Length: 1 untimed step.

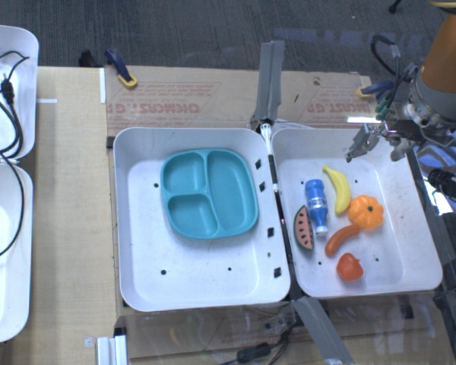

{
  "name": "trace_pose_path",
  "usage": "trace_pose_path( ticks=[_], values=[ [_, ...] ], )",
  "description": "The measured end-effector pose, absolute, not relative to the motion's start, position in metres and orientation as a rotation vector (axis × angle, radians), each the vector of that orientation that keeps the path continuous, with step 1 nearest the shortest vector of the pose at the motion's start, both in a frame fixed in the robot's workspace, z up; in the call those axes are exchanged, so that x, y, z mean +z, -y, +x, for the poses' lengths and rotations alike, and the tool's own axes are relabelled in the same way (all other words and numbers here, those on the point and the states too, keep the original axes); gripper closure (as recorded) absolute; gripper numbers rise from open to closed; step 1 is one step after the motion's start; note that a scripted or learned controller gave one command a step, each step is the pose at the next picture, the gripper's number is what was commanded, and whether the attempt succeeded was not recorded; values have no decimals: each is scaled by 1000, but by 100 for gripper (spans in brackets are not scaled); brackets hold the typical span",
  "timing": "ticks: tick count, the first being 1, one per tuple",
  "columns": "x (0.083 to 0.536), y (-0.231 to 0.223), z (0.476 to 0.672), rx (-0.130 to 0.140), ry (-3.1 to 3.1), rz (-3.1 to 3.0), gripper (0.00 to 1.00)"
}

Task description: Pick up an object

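Two shallow white bins side by side on the bench. In the left bin (137, 204), a teal divided plate (210, 192) with three compartments, lying flat a little far of centre, with bare white floor on every side and the widest stretch along the near edge.

In the right bin (410, 276), six toy foods gathered in the left and middle part: a watermelon slice (303, 228) nearest the dividing wall; a blue bottle (316, 201) just to its right, lying lengthwise near-to-far; a yellow banana (338, 188) just right of the bottle, touching or nearly so; an orange pumpkin (365, 212) right of the banana's near end; an orange carrot (342, 239) slanting out from under the pumpkin toward the near left; a red tomato (349, 267) nearest of all, just apart from the carrot's tip. Open floor along the bin's right side and in its far right corner.

Above the far right corner, the gripper (380, 144), fingers spread apart with nothing between them, well clear of the food. Closest item to it: the banana, down and to the left. Grey arm with orange band (452, 52) entering from the right edge.
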<state>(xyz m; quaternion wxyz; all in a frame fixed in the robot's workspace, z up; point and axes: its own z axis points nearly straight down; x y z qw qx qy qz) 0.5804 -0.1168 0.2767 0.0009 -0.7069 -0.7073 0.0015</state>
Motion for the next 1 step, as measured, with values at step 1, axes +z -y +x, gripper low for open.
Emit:
trace_pose_path(
  ticks=[1],
  values=[
    [94, 157, 598, 1, 2218, -2224, 0]
  ],
)
